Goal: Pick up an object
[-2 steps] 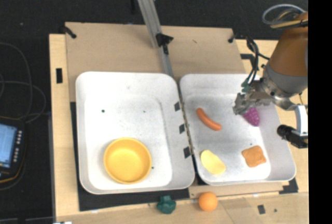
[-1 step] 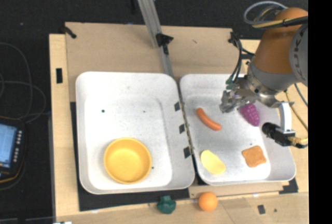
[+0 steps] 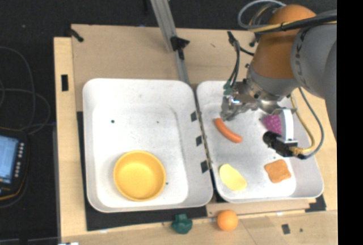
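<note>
Fingers (image 3: 228, 110) above carrot (image 3: 227, 130), lying diagonal

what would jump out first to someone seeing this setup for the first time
The grey arm with its orange band reaches in from the right, its hand low over the right bin, just above an orange sausage-shaped piece. Next is the yellow bowl sitting alone near the front of the left bin. Off the bins, an orange ball and a small green object lie on the bench's front edge.
</note>
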